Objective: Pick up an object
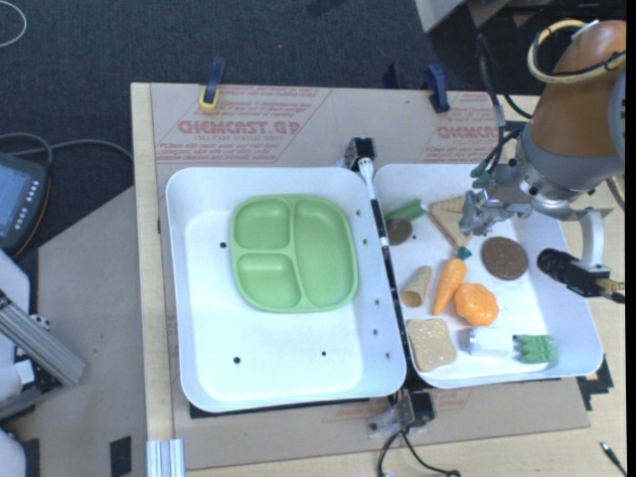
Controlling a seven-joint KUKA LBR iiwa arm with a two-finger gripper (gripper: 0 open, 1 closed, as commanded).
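My pincer point(475, 219) hangs over the right bin point(586, 341), its tips low beside a tan wedge point(444, 219); I cannot tell how wide it stands or whether it has anything. I'd descend squarely over the wedge, clear of the brown cookie point(505, 257) and carrot point(449, 281).

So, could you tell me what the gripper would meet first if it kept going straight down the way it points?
Probably the tan wedge lying just under the gripper, near the back of the right bin. Depth is hard to judge from this slanted view, so it might instead land on bare bin floor beside the wedge.
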